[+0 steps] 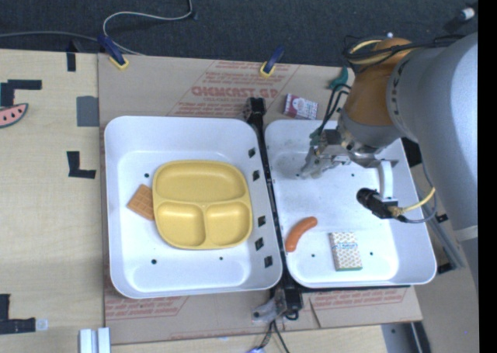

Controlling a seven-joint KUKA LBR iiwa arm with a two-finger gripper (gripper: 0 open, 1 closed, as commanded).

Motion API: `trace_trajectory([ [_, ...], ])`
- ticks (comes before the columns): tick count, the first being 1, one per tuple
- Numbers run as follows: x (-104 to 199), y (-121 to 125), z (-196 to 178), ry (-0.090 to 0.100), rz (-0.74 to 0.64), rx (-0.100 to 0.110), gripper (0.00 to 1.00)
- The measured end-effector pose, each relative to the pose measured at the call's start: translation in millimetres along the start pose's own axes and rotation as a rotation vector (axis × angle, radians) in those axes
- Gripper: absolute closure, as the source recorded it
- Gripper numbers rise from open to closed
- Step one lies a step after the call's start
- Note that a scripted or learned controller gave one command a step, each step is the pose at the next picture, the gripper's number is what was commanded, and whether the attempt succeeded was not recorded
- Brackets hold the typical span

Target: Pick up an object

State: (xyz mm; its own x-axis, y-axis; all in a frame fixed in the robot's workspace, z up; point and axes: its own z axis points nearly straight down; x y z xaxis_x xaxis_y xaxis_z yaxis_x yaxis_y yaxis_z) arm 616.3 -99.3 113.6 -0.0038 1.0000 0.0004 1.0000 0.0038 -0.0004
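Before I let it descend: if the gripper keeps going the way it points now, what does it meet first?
Probably the bare floor of the right white bin. The gripper points down over its upper-left part; the orange sausage-shaped toy and small printed card box lie nearer the front. Depth is unclear.

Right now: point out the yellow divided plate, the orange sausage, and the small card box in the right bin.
yellow divided plate (203, 202): camera view, middle ridge between compartments.
orange sausage (300, 233): camera view, mid-length of its body.
small card box (345, 251): camera view, centre of top face.
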Motion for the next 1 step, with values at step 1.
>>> trace_trajectory([
  [1,0.0,-0.1,0.1,0.0,0.0,0.0,0.0],
])
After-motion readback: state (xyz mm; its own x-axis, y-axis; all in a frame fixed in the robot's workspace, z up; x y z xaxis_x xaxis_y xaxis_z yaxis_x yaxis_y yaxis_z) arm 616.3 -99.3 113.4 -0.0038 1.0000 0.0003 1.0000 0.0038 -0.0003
